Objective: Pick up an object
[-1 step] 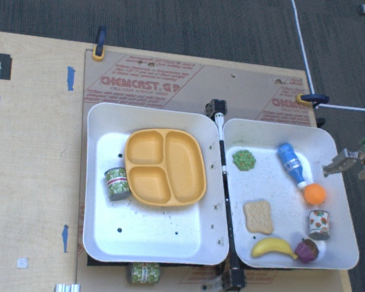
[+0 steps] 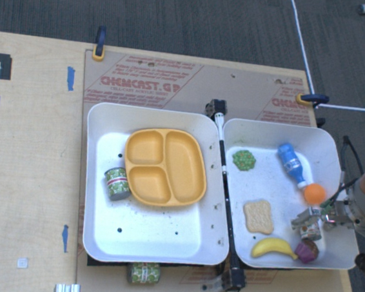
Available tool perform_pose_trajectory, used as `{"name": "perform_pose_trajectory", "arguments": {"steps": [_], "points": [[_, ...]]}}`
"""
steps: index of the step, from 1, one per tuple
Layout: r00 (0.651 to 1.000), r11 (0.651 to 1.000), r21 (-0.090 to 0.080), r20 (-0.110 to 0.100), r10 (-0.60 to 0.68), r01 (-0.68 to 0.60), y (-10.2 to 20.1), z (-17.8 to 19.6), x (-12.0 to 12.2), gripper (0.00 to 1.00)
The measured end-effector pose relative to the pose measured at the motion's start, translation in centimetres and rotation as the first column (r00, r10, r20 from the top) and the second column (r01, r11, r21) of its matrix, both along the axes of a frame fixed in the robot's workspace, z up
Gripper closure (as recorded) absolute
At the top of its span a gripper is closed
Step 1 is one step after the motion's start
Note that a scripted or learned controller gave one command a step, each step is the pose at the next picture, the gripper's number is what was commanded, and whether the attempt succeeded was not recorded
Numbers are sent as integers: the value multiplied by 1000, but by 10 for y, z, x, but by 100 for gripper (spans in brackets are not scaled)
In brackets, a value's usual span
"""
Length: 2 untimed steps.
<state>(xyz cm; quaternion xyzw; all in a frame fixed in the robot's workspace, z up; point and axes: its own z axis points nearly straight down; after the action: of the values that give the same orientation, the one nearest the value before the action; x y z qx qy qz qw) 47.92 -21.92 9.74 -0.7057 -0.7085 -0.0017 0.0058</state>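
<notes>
Small can on its side at the bench's front edge, outside both bins, green-and-white label, far left of and below the gripper.

Left bin, shallow white, rounded corners, well left of the gripper:
- second small can, same green label, tilted, touching the left rim of the plate.
- yellow plate, smooth plastic, three compartments, rounded-square outline.

Right bin, same white shell, holding the pickable things:
- green lump, round, bumpy texture, up and left of the gripper.
- toast slice, pale tan, flat, grainy face, long axis roughly top to bottom, level with the gripper and to its left.
- banana, glossy yellow, curved, long axis left to right, both tips turned up, just below-left of the gripper.
- blue bottle, long axis slanting from upper left to lower right, white neck pointing at the orange ball; ball smooth, round, touching the neck, just above the gripper.
- purple object, dark, rounded, glossy, immediately below the gripper, by the banana's right tip.

Gripper, grey metal, low over the right bin's right side, between ball and purple object. Open or closed: cannot tell. Nothing seen gripped.
</notes>
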Motion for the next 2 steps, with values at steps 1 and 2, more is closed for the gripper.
{"name": "perform_pose_trajectory", "arguments": {"steps": [1,2], "points": [[1000,1000,-9,12,-1,2,86,-11,39,0],[1000,1000,-13,16,-4,4,84,0,40,100]]}}
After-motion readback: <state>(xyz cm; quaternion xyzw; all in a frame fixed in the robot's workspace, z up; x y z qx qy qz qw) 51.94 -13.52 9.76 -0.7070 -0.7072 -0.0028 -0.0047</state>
